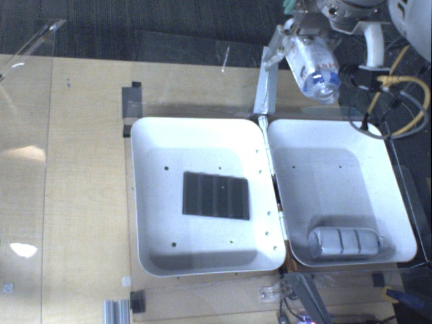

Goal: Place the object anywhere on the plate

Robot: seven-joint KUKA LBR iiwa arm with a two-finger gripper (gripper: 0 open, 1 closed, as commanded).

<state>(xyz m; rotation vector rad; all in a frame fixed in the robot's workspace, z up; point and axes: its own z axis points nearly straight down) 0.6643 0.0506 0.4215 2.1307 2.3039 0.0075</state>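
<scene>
Hanging above the far edge of the right bin [398,201], the end effector [302,40] grips a clear plastic bottle [314,66] near its upper end, blue-capped end tilted down. Light, thin-walled, slick — likely to flex or slip; mid-body is the surer hold. The dark plate [216,196] lies in the left bin [145,181], well apart.
</scene>
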